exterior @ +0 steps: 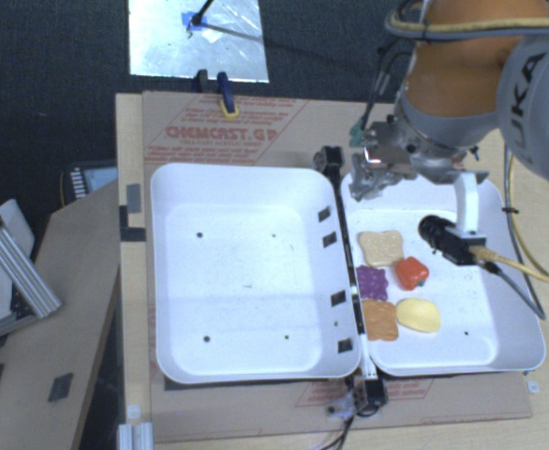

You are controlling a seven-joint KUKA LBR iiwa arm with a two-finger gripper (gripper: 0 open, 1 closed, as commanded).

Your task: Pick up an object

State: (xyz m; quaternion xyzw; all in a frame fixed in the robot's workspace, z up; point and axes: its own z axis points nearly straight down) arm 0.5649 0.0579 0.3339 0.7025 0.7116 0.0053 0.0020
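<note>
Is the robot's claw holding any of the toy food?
No. The gripper hangs over the far end of the right bin with nothing in it. The toy foods lie on the bin floor.

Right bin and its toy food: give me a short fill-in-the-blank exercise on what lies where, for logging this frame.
1. All the toy food lies in the ____ bin.
2. The piece beside the yellow lemon on its left is colored ____.
3. The red tomato lies to the ____ of the purple grapes.
4. The slice of bread lies farther from the camera than the grapes, near the ____ between the two bins.

Missing words: right; orange; right; divider
</note>
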